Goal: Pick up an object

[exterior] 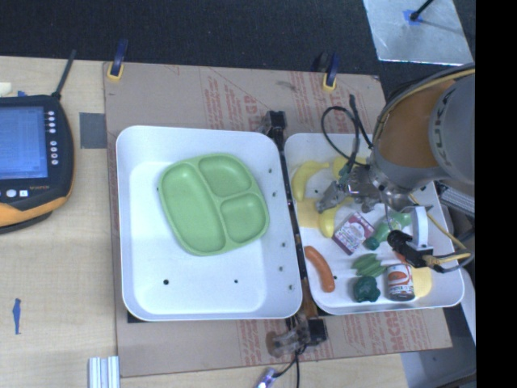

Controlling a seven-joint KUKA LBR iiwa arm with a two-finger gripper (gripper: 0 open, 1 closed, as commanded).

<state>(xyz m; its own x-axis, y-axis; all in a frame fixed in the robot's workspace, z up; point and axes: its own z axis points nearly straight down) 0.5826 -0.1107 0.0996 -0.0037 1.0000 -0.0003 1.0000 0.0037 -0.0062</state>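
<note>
The right bin [323, 304] holds several toy foods: a yellow banana [306, 180], a small yellow piece [325, 225], a maroon packet [352, 233], an orange sausage [321, 268], green vegetables [367, 263], a dark green broccoli [365, 290] and a red-labelled can [398, 282]. My gripper [333, 198] hangs low over the bin's upper middle, between the banana and the maroon packet. The grey wrist and the orange band [408, 132] cover the bin's upper right. Nothing is visibly held.
The left bin [145, 297] holds a green divided plate [213, 203]. A tablet controller [28, 156] lies at the far left of the bench. Black cables [339, 124] loop above the right bin. Clamps sit between the bins at top [276, 123] and bottom [295, 336].
</note>
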